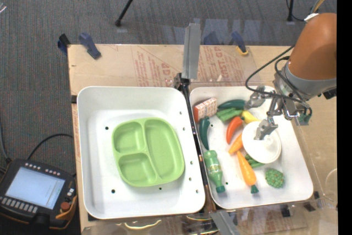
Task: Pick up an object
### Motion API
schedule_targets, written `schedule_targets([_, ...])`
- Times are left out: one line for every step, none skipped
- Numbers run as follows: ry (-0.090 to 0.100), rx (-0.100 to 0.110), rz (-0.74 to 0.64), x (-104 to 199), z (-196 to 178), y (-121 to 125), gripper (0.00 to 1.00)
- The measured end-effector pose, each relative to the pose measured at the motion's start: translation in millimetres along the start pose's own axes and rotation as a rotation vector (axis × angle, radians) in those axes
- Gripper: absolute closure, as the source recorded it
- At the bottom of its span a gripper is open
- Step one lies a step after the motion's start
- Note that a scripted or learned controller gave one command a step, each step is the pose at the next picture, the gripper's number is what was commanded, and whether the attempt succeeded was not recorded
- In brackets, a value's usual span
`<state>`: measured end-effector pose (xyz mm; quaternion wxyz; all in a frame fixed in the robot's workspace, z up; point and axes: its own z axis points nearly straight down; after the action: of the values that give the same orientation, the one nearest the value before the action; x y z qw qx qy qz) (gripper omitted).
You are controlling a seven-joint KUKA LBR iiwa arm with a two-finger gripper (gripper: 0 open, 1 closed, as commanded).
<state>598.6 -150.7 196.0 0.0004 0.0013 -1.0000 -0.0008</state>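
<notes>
My gripper [263,115] hangs over the right bin [300,159], just above the far edge of a white round plate [263,146]. It is open, and nothing shows between its fingers. Around the plate lie several toy foods: a red chili [234,128], an orange carrot [246,169], a yellow piece [250,116], green peppers [230,104] and a knobbly green ball [274,177]. A green bottle [214,169], a dark green cucumber [204,132] and a red and white box [204,109] lie along the bin's left side.
The left bin [93,118] holds a green divided plate [147,150]. A grey upright post [191,55] stands behind the seam between the bins. A tablet pendant [36,190] lies on the floor at lower left.
</notes>
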Motion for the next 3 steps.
schedule_targets([0.004,-0.001,-0.036,41,112,8,0.00])
schedule_targets([0.001,0.002,0.064,42,110,69,0.00])
schedule_targets([0.009,0.004,0.173,-39,110,67,0.00])
